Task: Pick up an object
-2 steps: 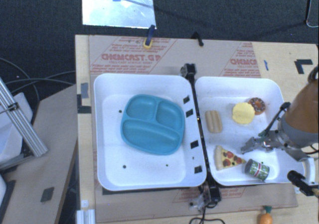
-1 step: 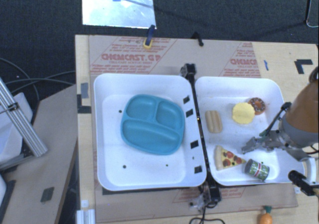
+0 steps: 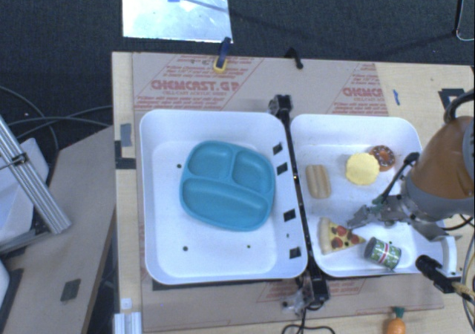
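The right bin (image 3: pixel 401 128) holds a tan bread roll (image 3: pixel 318 180), a yellow round piece (image 3: pixel 362 169), a small brown donut (image 3: pixel 383 156), a pizza slice (image 3: pixel 339 237) and a green-and-white can (image 3: pixel 382 252) lying on its side. My gripper (image 3: pixel 369 214) hangs low over this bin's front half. It sits just above and right of the pizza slice, behind the can and in front of the yellow piece. Nothing shows in its grasp. The grey and orange arm (image 3: pixel 445 173) covers the bin's right side.
A blue divided tray (image 3: pixel 226 184) lies in the left bin (image 3: pixel 159 251). A black divider with clips (image 3: pixel 291 184) runs between the bins. A small orange object (image 3: pixel 395 320) rests on the bench front, right of centre. Cables trail at the far right.
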`<state>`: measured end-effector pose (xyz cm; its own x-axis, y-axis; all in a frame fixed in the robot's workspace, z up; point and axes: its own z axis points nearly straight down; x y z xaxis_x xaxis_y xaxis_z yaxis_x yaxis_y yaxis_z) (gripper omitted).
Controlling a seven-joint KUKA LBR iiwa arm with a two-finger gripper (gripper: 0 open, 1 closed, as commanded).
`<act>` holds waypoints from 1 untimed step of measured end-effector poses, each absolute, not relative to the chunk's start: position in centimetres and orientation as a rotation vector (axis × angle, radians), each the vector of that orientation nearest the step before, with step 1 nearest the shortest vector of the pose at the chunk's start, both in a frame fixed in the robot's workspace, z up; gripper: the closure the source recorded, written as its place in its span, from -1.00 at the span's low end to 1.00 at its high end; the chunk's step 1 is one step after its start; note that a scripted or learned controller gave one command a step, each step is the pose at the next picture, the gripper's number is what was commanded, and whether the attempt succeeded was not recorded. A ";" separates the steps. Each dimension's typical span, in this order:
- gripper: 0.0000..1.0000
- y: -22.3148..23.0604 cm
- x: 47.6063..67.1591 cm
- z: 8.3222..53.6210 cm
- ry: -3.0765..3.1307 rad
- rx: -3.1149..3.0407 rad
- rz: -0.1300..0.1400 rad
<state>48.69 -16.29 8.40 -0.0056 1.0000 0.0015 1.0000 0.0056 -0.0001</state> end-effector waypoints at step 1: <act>-1.00 -18.3 48.7 8.4 -2.223 -2.223 -0.001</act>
<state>48.67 -18.27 8.44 -0.0001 1.0000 -0.0015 1.0000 0.0001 0.0022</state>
